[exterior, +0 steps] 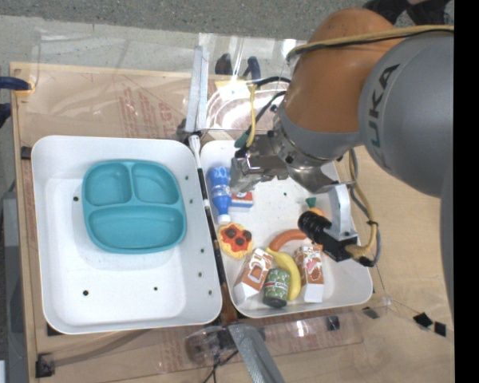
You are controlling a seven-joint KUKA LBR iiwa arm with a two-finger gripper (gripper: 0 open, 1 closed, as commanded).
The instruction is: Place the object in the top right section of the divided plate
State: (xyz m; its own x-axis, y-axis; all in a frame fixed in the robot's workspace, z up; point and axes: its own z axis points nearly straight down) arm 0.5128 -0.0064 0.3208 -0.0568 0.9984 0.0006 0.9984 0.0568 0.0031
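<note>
Camera view: teal divided plate [133, 206], three sections, lies in the left bin [56, 278]. Gripper [251, 170] hangs over the right bin [347, 290] beside a blue bottle [219, 191]. Finger state: cannot tell.

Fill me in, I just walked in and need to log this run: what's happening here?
The arm's pincer is down in the right bin, over the blue bottle at its upper left. A pizza toy, banana, green can and small cartons lie loose there. The teal divided plate sits in the left bin, all sections bare. Nothing has been placed yet.
</note>
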